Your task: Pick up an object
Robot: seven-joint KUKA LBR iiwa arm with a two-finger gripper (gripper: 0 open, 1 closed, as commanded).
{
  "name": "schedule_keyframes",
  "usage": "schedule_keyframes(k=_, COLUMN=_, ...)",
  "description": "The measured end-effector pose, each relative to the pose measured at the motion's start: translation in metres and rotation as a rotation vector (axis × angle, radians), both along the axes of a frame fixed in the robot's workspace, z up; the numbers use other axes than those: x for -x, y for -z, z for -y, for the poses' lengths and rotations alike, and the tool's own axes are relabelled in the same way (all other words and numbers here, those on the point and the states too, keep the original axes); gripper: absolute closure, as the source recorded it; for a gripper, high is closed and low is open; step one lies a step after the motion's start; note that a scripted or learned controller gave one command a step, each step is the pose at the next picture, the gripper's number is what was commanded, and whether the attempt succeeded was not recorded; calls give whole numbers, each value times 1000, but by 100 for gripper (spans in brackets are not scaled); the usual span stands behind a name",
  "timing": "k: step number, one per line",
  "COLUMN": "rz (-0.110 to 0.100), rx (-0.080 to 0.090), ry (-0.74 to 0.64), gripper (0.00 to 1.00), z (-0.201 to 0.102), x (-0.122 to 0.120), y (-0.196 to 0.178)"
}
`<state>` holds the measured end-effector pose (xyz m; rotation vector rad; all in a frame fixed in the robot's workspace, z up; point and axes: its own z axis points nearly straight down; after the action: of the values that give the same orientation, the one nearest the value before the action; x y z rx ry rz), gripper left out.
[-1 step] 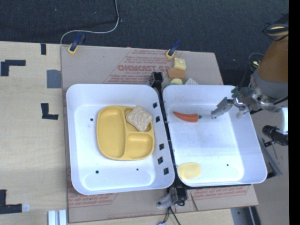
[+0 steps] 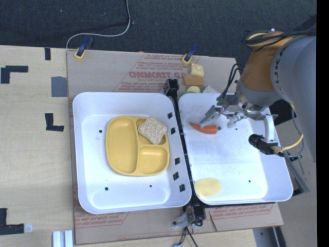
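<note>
One carrot [image 2: 204, 128] lies just below-left of the gripper [image 2: 222, 116] — long axis roughly crosswise — fingers spread wide, holding nothing.

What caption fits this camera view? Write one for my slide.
Gripper poised over a carrot in the right bin; yellow tray with a cracker in the left bin.

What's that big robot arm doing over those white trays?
The grey arm's gripper is hovering in the right bin, right by a little toy carrot it seems to want to pick up. A round yellow piece lies nearer the front. In the left bin sits a yellow plate with a cracker.
</note>
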<state>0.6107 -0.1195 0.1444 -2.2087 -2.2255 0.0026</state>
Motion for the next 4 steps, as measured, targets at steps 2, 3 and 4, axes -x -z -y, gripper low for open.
schedule_keyframes(k=2, rz=7, rx=3, ry=5, gripper=0, z=-7, x=-31, y=60)
schedule_keyframes(k=3, rz=5, rx=3, ry=5, gripper=0, z=-19, x=-44, y=60)
schedule_keyframes(k=4, rz=5, rx=4, ry=8, gripper=0, z=-22, x=-19, y=60)
